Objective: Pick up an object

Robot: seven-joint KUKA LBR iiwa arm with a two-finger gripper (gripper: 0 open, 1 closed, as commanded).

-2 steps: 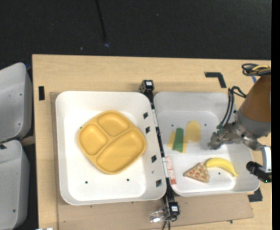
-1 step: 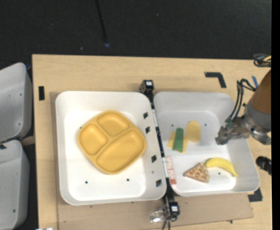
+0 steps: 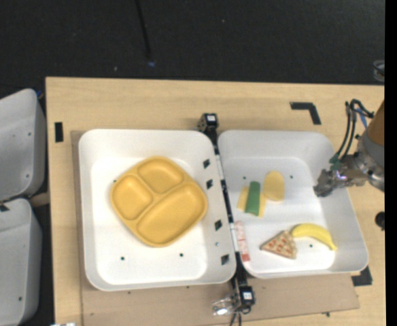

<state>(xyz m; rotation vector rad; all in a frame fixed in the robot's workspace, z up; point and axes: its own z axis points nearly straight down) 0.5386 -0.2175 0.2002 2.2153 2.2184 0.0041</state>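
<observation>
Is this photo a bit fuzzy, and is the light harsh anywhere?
Camera view: soft overall, edges of the banana and pizza slice slightly blurred; lighting even, weak shadows; the white bins look bright, nearly washed out; the end effector is indistinct.

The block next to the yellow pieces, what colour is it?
The block is green, seen in the camera view.

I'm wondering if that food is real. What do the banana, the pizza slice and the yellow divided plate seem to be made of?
Banana: likely moulded plastic, smooth, evenly yellow.
Pizza slice: probably plastic or rubber, flat, matte, painted red spots.
Yellow divided plate: seemingly hard plastic, uniform colour, slight sheen, moulded compartments.
</observation>
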